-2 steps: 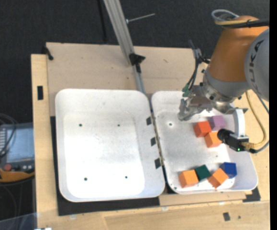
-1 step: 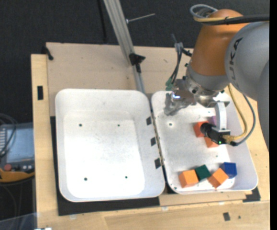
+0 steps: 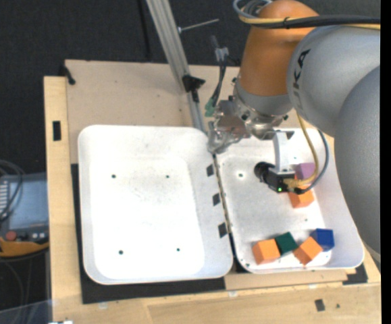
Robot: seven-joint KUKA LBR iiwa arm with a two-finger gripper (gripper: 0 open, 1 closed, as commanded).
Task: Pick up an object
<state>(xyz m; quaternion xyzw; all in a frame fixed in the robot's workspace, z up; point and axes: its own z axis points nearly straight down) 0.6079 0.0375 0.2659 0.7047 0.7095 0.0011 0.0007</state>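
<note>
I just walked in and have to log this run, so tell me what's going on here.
The grey arm has its pincer low over the far left corner of the right bin. No block lies there: a purple block and an orange block sit by the right wall, and a second orange block, a green block, a third orange block and a blue block line the near wall. Nothing looks picked up yet.

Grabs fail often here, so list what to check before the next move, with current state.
1. Blocks in the right bin: ok, several lie along its near and right sides.
2. The gripper above a block: not ok, it sits at that bin's upper left corner.
3. The leftmost orange block clear of neighbours: not ok, the green block touches it.
4. The purple block fully visible: not ok, robot parts partly cover it.
</note>
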